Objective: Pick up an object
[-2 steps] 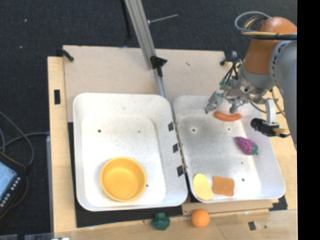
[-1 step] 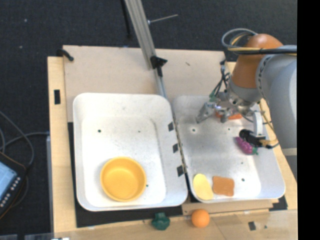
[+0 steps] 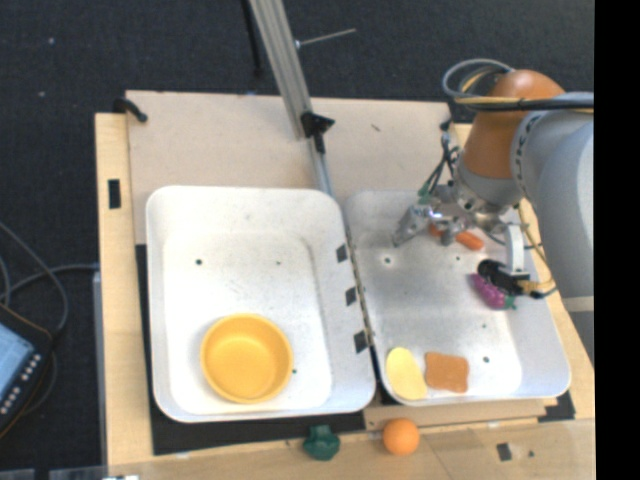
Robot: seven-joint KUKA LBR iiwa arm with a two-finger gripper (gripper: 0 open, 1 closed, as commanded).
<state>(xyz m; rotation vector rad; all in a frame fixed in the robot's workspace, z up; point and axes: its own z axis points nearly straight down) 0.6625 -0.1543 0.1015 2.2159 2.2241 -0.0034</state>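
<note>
A tan bench (image 3: pixel 230 138) bearing two white bins (image 3: pixel 240 238) stands on dark carpet (image 3: pixel 100 28).

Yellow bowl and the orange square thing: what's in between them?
In the camera view, a pale yellow disc lies between the yellow bowl and the orange block, beside the block.

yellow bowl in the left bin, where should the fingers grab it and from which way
Take the yellow bowl by its rim, coming straight down from above. It sits upright with its mouth open to the camera, so one finger can drop inside and one outside the thin wall. The side toward the left bin centre looks safest, away from the bin's near wall.
</note>
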